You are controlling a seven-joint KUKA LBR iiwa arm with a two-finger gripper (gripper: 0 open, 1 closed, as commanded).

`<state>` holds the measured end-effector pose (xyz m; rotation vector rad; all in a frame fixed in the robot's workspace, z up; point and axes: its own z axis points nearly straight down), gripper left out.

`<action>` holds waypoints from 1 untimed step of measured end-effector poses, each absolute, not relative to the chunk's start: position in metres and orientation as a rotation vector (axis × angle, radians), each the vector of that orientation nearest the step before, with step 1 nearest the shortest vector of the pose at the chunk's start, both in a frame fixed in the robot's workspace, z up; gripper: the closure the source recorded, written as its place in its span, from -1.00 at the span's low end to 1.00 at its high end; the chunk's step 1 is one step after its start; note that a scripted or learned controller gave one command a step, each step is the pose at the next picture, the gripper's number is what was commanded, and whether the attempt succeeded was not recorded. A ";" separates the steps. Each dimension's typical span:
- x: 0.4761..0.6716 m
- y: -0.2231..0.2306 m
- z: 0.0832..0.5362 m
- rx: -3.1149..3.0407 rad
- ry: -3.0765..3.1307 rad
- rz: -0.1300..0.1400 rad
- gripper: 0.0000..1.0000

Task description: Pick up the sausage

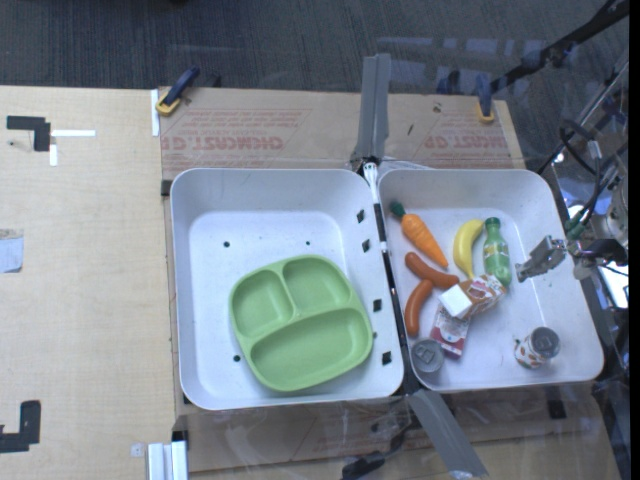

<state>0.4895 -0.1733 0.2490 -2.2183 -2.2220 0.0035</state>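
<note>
Grey can [427, 354], carton [452, 330] touching sausage [417, 306], carrot [421, 236] beside, tool [541, 256] open

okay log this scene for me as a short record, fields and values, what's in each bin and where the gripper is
left bin: green divided plate
right bin: sausages, carrot, banana, green bottle, small carton, two small cans
sausage position: two pieces at the bin's left side, below the carrot, one touching the carton
gripper: over the right bin's right part, right of the bottle, apart from the sausages
gripper fingers: cannot tell
task state: sausage not yet picked
</note>
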 end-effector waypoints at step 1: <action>0.477 -0.105 0.135 -1.789 -2.580 0.001 -1.00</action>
